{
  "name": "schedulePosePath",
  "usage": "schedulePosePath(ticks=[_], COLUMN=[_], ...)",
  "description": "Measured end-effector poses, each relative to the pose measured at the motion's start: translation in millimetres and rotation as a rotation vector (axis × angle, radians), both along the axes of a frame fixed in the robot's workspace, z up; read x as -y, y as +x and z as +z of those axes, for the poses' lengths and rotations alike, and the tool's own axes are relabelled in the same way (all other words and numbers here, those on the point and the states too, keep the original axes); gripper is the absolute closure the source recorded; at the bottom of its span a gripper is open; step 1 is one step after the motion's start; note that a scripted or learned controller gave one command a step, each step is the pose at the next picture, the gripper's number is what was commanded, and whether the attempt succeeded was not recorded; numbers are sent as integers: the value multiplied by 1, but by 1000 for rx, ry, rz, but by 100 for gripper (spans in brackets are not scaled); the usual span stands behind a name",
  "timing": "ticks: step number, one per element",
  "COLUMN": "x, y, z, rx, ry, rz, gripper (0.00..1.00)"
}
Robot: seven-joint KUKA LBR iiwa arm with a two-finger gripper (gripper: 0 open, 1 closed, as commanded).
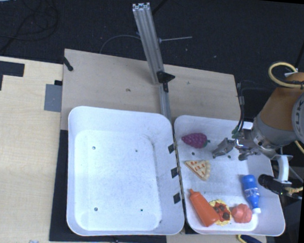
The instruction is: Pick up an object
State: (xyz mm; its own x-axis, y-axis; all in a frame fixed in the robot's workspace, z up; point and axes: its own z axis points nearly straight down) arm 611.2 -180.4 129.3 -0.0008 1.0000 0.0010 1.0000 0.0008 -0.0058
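Observation:
The right bin (270,225) holds several toys. A purple grape bunch (195,139) lies at its far left, a tan pizza slice (198,168) just below it. An orange carrot-like piece (203,208), a yellow and red item (221,209) and a red lump (241,213) lie along the near side, with a blue bottle (250,191) at the right. My gripper (233,151) hangs over the bin's far middle, right of the grapes, its fingers spread open with nothing between them.
The left bin (82,121) sits beside the right one, joined by black clips (174,172). A slanted metal rail (152,45) rises behind the bins. The arm's orange and grey wrist (282,113) fills the right edge.

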Motion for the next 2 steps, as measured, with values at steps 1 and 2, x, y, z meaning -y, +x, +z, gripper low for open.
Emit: schedulePosePath(ticks=[1, 2], x=[-1, 0], y=[-1, 0], z=[-40, -28], rx=[3, 6], ry=[0, -1], rz=[0, -1], gripper=[0, 100])
